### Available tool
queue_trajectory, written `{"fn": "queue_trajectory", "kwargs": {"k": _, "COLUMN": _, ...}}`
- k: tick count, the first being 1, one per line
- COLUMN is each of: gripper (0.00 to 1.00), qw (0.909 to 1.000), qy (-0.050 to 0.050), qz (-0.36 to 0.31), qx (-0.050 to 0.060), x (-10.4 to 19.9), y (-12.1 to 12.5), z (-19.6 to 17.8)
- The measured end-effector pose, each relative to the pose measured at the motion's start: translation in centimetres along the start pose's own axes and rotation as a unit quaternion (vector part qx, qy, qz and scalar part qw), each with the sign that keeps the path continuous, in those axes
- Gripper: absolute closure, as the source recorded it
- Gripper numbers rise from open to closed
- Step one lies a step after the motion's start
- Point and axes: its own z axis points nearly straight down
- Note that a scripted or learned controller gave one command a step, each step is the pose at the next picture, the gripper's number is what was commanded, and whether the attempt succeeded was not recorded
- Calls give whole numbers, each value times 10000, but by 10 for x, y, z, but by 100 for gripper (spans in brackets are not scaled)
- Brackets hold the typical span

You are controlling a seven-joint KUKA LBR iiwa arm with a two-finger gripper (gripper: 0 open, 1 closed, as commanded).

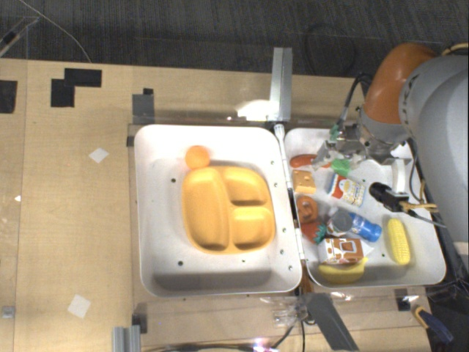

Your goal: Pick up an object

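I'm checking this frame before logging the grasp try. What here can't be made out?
- Gripper: in the camera view, too small and cluttered to tell its state or whether it holds anything.
- Arm: cut off by the right edge.
- Right bin: its far right corner lies under the arm.
- Carton: label too small to read.

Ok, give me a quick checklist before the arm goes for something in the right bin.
1. Gripper over right bin: ok, at its far edge.
2. Fingers open: cannot tell.
3. Nothing already held: cannot tell.
4. Targets in reach: ok, green item lies just beside the gripper.
5. Targets well apart: not ok, they lie crowded; corn stands freer.
6. Left bin holds the yellow tray and orange ball: ok.
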Motion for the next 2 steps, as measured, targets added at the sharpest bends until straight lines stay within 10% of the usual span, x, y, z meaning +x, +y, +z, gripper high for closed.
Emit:
{"fn": "queue_trajectory", "kwargs": {"k": 1, "gripper": 0, "qw": 10000, "qy": -4, "qz": 65, "qx": 40, "x": 7, "y": 9, "z": 8}}
{"fn": "queue_trajectory", "kwargs": {"k": 2, "gripper": 100, "qw": 10000, "qy": -17, "qz": 28, "qx": -10, "x": 8, "y": 12, "z": -8}}
